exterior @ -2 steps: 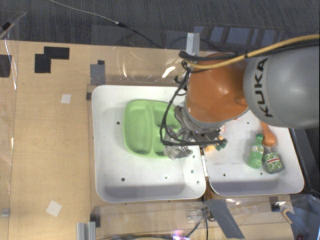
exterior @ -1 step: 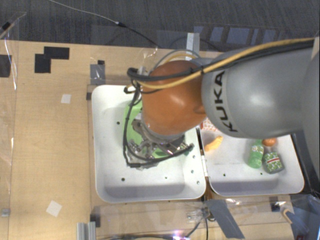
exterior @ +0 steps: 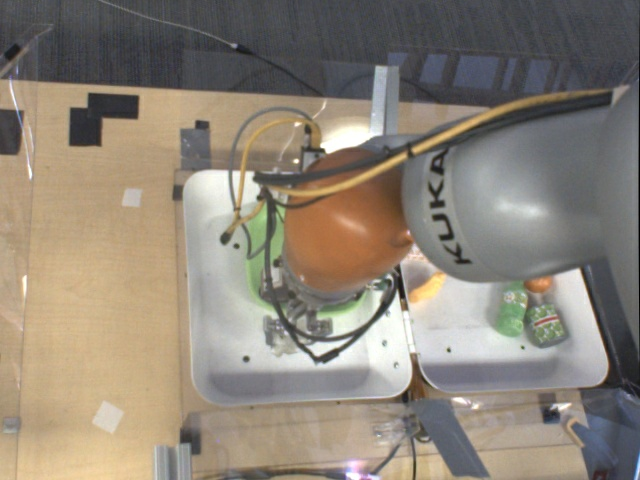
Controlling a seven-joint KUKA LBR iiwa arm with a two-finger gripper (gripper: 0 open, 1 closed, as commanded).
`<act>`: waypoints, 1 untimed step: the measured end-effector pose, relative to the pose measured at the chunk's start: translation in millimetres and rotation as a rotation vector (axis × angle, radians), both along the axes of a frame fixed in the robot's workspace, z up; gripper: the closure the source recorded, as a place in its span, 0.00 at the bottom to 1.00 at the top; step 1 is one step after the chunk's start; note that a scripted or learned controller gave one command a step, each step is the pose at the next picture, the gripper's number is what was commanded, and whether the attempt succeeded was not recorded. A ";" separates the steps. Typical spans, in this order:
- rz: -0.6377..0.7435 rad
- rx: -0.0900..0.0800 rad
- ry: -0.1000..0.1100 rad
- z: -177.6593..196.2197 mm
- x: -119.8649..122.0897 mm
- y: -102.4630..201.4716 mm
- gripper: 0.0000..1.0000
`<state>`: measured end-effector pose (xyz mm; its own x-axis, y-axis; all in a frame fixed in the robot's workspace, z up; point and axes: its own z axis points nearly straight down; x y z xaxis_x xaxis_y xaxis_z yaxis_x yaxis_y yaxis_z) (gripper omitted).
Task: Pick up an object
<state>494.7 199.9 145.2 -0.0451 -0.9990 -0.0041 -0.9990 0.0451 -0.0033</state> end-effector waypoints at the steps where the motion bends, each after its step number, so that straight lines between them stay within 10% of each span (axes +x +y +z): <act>1: -0.384 0.006 -0.007 108.1 -6.1 22.4 1.00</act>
<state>488.6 222.2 253.3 -0.4161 -0.9092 -0.0114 -0.9092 0.4162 -0.0083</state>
